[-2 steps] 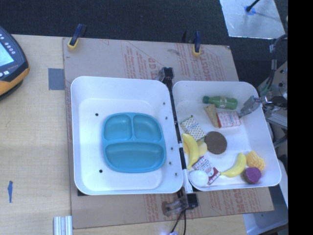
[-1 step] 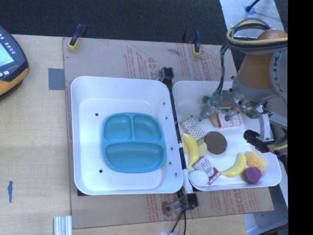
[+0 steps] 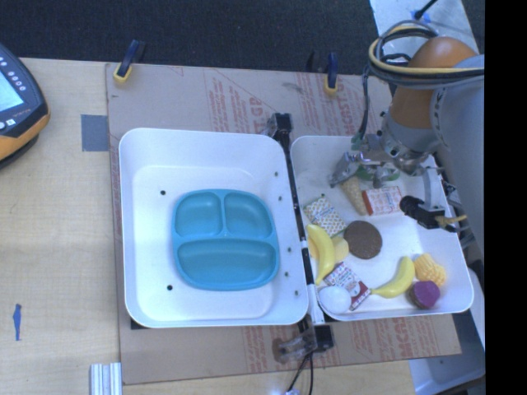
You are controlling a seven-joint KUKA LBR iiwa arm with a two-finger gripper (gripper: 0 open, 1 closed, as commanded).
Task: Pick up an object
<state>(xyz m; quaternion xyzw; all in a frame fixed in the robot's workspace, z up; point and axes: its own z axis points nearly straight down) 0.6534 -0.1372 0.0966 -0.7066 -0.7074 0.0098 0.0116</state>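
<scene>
My gripper [image 3: 366, 173] hangs low over the far part of the right bin [image 3: 461, 299], open, with nothing between its fingers. Just in front of it lies a tan block [image 3: 355, 196], and beside that a small red and white box [image 3: 382, 200]. Nearer the front are a brown round disc [image 3: 362, 239], a checkered packet [image 3: 324, 215], two yellow bananas [image 3: 323, 252] [image 3: 397, 279], a red and white packet [image 3: 352, 290] on a white lump [image 3: 333, 300], a purple piece [image 3: 425, 294] and a yellow knobbly piece [image 3: 430, 268].
The left bin [image 3: 140, 220] holds a blue divided plate [image 3: 224, 239]. A wall [image 3: 295, 220] separates the two bins. The grey arm with its orange band [image 3: 440, 56] comes in over the right bin's far right corner.
</scene>
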